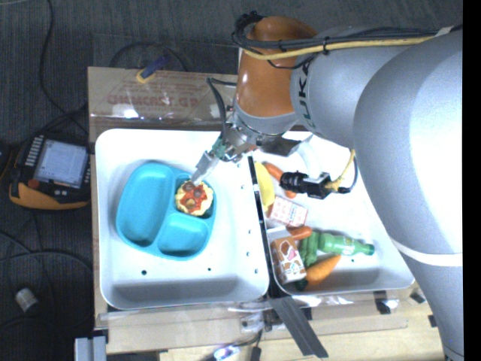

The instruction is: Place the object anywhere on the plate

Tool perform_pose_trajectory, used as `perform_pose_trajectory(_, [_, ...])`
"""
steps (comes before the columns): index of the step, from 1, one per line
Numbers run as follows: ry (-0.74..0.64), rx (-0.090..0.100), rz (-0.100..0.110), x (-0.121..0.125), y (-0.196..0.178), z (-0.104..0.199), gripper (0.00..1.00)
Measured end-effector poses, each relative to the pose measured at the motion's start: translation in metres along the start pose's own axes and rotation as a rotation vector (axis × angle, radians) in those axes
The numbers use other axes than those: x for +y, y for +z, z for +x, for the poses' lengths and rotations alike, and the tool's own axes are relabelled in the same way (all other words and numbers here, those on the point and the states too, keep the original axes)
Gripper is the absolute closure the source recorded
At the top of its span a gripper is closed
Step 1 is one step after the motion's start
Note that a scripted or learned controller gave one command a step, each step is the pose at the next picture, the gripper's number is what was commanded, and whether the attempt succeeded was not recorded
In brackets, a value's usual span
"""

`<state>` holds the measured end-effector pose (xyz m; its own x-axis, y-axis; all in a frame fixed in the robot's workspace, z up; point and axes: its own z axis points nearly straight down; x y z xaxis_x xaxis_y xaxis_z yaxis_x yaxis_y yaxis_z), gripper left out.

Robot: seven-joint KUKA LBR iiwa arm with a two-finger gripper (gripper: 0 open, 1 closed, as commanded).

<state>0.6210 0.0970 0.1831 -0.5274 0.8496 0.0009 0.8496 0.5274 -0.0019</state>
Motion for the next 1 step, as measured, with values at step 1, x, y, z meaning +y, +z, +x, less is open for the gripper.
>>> perform_pose_trajectory(1, [0.054,-0.001,0.0,-0.0728,0.0,-0.0362,0.0])
